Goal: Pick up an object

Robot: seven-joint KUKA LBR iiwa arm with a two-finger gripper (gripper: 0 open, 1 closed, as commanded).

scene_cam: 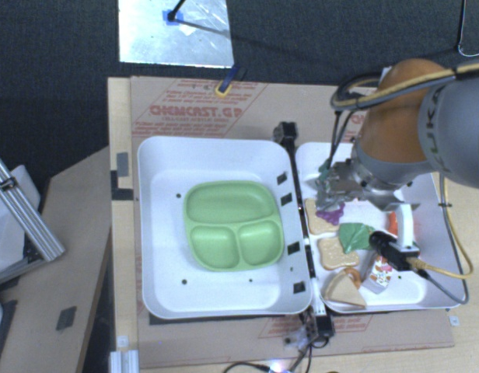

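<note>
Two shallow white bins sit side by side on the worktop. The left bin carries a green divided tray, lying flat near its centre. The right bin carries a cluster of small objects toward its near-left corner: a purple item, a green leaf-shaped piece, a toast-like slice, a tan wedge and a small carton (printing too small to read). A red-and-white item lies toward the right edge.

The arm reaches over the right bin from the right. The end effector stands over the bin's left edge, directly above the purple item; whether it touches or grips that item cannot be told, and its opening cannot be told either. A black cable-fed part overlies the green piece.
</note>
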